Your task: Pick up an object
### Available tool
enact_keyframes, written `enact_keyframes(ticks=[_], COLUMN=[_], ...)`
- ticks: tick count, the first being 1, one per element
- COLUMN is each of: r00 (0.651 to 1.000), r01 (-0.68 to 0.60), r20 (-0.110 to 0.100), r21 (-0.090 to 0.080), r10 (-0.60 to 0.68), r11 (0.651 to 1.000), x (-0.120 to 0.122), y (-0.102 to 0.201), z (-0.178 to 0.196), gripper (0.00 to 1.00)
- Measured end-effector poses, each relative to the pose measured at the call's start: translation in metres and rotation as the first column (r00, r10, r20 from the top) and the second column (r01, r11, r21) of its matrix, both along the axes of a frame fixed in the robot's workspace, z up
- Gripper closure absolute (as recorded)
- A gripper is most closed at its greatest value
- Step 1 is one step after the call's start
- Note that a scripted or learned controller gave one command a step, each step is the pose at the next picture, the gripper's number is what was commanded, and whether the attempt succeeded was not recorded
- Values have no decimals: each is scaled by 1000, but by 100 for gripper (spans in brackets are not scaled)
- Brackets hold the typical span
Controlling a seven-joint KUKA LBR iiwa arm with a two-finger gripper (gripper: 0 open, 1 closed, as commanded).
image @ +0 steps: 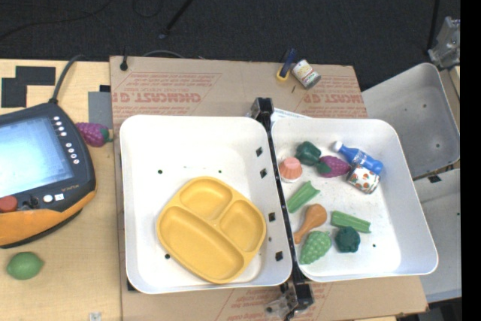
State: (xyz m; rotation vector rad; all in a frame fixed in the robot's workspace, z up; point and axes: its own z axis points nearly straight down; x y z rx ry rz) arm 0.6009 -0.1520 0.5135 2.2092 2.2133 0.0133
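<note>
Resting in the left bin (150,143), a yellow divided plate (211,228) is seen; toy foods are scattered in the right bin (402,237); gripper state cannot be told.

One fixed camera, overhead, slanted down, both white bins (135,133) framed

A grey bit of the arm (446,43) at the right edge.
</note>
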Motion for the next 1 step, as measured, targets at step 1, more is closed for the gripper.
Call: enact_keyframes(ticks=[1], r00=[1000], r01=[6], r20=[-30], r21=[7], r10=[-5], r11=[1000], x=[-54], y=[-19], z=[-99], gripper=[100])
